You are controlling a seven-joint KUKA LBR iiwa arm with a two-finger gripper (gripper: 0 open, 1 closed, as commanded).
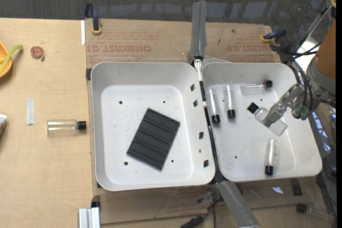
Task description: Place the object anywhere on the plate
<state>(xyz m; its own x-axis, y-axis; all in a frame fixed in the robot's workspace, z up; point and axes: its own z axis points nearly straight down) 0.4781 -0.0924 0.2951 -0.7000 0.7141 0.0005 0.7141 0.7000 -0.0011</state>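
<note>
In the right bin, well right of the dark ribbed plate, the gripper blurs over a clear vial; whether its jaws grip it, I cannot tell.

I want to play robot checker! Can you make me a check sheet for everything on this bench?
Surface: two white bins, left bin and right bin, on a cardboard-covered bench.
Job's things: dark ridged plate lying flat in the left bin; clear bottles with black caps in the right bin, two side by side, one near the front.
Clutter: one more bottle on the wooden table, left.
Gripper: gripper low over the right bin, a bottle at its tip; grip unclear.
Cables: wires at the wrist.
Surroundings: clamps at the back edge.
</note>
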